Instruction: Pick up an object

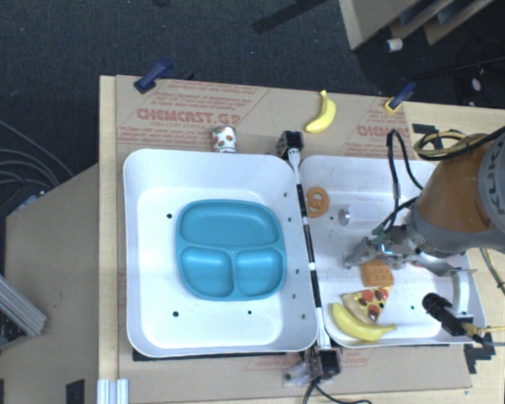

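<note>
Cracker (377, 273), orange-brown, square: lies flat on floor of right bin (355, 179), approx. mid-bin. Gripper (361, 255) sits low in same bin, just up and left of it in the view, very close to its upper edge; contact not confirmed. Gripper state: cannot tell, open or closed not readable from this angle. Arm (455, 199), grey w/ orange band, reaches in from right.

Other items, right bin: pizza slice (372, 303) just below the square piece; banana (360, 323) along near wall, touching pizza slice; pretzel (317, 200) by left wall; small grey item (343, 216) near pretzel, type unclear.

Left bin (141, 233): blue divided plate (231, 248), approx. centred, 3 compartments.

Worktop (181, 109), behind bins: 2nd banana (321, 114), and small red-and-white item (225, 138) close to left bin's far rim
</note>
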You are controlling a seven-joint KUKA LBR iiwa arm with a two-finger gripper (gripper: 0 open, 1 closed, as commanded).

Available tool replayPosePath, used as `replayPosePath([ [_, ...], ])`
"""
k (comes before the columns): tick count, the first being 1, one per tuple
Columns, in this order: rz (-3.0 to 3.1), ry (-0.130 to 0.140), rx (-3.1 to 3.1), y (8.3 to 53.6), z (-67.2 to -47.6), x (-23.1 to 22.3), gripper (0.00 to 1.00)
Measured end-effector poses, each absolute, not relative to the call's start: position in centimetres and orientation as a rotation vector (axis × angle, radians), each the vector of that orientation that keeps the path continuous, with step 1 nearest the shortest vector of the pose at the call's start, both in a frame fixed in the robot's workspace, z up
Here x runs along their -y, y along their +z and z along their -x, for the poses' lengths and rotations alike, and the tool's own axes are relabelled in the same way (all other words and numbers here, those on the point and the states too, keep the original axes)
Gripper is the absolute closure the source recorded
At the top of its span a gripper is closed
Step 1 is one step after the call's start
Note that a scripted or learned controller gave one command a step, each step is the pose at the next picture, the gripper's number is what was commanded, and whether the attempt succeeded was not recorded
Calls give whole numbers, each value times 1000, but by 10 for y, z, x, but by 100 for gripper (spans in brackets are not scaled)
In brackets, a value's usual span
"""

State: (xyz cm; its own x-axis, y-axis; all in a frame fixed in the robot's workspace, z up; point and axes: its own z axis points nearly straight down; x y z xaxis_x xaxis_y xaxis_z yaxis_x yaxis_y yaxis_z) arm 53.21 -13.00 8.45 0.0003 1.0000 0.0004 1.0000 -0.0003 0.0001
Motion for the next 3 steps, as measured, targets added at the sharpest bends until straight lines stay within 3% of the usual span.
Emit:
replayPosePath([
  [1,2224,-2,2221,94,-532,130,100],
  [2,2220,-3,2225,186,-580,90,100],
  [3,2220,0,2222,185,-579,91,0],
])
